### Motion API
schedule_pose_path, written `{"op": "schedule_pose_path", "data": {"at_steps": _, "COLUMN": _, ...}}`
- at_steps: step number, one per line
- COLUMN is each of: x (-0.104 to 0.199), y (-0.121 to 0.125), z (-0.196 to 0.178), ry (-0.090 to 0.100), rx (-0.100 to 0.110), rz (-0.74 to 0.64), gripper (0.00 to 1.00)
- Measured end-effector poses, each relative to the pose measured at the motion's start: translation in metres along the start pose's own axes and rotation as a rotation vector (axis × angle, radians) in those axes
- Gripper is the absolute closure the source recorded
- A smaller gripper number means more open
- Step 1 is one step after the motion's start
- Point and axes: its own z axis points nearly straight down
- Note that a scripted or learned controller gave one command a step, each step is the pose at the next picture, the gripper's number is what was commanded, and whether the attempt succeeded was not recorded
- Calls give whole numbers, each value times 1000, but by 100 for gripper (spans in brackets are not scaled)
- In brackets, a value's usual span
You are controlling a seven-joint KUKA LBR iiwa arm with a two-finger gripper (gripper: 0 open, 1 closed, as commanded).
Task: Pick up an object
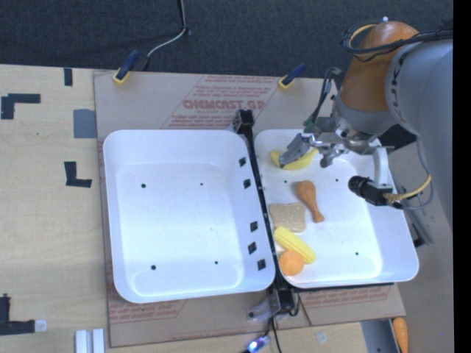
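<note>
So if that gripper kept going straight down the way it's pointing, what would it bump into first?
Most likely the yellow banana-like toy at the back of the right bin; the gripper hangs right over it, though the height between them is hard to judge.

Looks like a robotics lab or test cell. Shows in the grey industrial arm point(412, 87) with its orange band, two shallow white bins point(176, 212) clamped side by side on a printed cardboard sheet point(213, 101), blue and yellow spring clamps point(125, 66) at the corners, black tape marks point(73, 173) on the bench, and a loose cable point(173, 20) over dark carpet.
</note>
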Motion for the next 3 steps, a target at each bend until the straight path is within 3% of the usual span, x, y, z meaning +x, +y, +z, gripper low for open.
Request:
{"op": "schedule_pose_path", "data": {"at_steps": 1, "x": -40, "y": 27, "z": 54, "ry": -1, "rx": 12, "rz": 9, "gripper": 0}}
{"op": "schedule_pose_path", "data": {"at_steps": 2, "x": -17, "y": -4, "z": 108, "ry": 0, "rx": 14, "rz": 7, "gripper": 0}}
{"op": "schedule_pose_path", "data": {"at_steps": 3, "x": -18, "y": -2, "z": 95, "ry": -1, "rx": 11, "rz": 7, "gripper": 100}}
